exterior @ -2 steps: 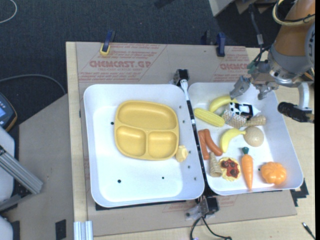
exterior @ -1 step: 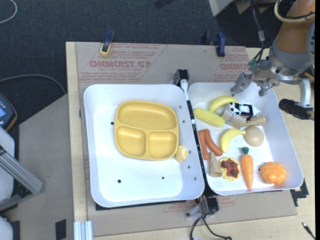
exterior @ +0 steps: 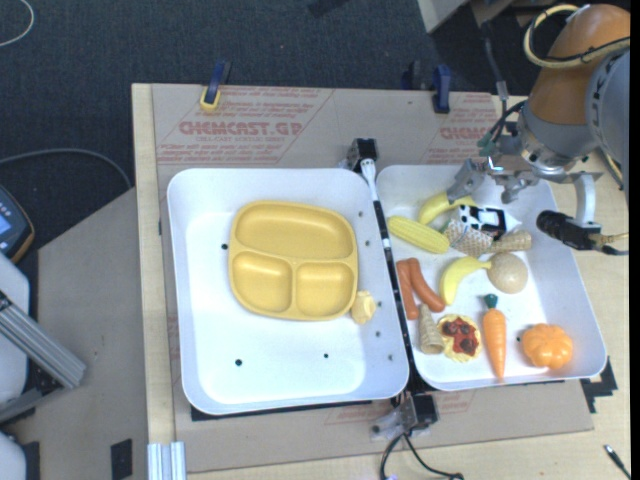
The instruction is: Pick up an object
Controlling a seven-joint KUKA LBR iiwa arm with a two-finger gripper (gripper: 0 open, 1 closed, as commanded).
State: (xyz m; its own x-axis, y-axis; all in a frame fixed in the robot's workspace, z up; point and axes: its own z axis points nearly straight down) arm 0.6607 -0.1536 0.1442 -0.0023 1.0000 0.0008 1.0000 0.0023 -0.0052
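Near: carrot (exterior: 495, 340), small pumpkin (exterior: 547, 346), pizza slice (exterior: 460, 335) in right bin (exterior: 585, 313). Left bin (exterior: 200, 268): yellow divided plate (exterior: 294, 259). Far: jaws (exterior: 488, 173) spread open, holding nothing, poised just above banana (exterior: 436, 206), black-white toy (exterior: 478, 217).

A yellow divided plate (exterior: 293, 260) lies in the left bin (exterior: 200, 348); toy foods crowd the right bin (exterior: 580, 308).

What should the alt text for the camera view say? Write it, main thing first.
A grey arm's pincer hovers over the right bin, above toy foods including a corn cob, carrot and pumpkin. The left bin holds a yellow divided plate.
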